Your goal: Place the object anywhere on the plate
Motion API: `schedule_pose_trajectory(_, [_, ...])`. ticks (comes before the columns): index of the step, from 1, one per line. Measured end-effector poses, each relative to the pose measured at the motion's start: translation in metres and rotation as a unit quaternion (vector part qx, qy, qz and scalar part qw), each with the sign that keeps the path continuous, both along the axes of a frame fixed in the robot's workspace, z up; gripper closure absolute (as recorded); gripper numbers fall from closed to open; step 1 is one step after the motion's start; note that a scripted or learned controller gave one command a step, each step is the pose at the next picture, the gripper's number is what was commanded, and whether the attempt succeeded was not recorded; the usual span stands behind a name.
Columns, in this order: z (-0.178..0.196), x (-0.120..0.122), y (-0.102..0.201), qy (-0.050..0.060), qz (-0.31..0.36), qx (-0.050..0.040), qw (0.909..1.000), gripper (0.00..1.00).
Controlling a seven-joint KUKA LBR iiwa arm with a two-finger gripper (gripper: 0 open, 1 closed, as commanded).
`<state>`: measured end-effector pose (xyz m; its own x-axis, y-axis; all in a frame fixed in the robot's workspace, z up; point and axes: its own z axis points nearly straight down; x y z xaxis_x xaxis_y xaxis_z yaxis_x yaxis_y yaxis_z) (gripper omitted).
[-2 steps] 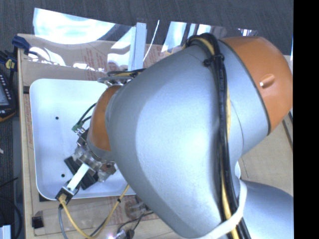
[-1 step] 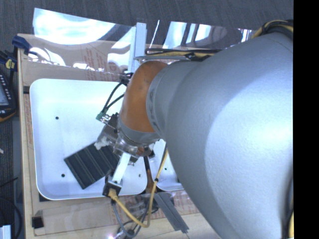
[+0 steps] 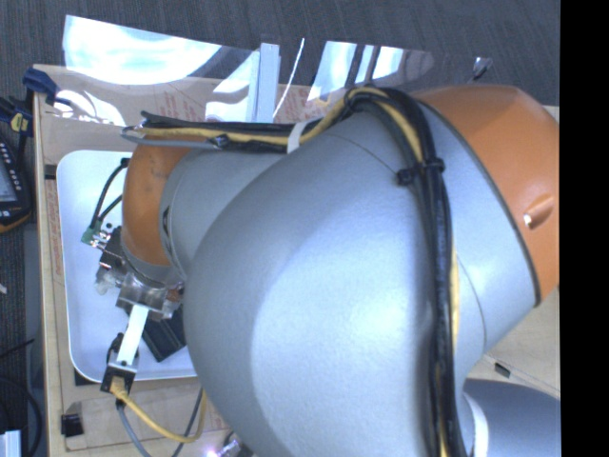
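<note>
White bin (image 3: 71, 255), grey arm (image 3: 362, 284) looming over it

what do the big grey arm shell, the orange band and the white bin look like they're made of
Arm shell: smooth grey, probably painted metal or hard plastic; soft satin sheen, no grain.
Orange band: the same hard casing, glossy orange, with a broad highlight.
White bin: likely moulded plastic; plain matte white with rounded corners.

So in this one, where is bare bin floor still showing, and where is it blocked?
Bare white floor runs down the left bin's left side, between its rim and the wrist hardware. Everything rightward is covered by the grey arm, so room there cannot be judged.
</note>
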<state>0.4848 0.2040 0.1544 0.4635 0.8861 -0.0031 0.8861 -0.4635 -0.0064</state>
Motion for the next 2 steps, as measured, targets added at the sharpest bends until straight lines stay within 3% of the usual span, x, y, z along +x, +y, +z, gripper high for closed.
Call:
schedule_pose_trajectory(1, [0.053,-0.009,-0.062,-0.002,-0.081,-0.0003,0.9967,1.0])
schedule_pose_trajectory(2, [0.075,-0.008,-0.151,-0.002,-0.045,0.0005,0.999,1.0])
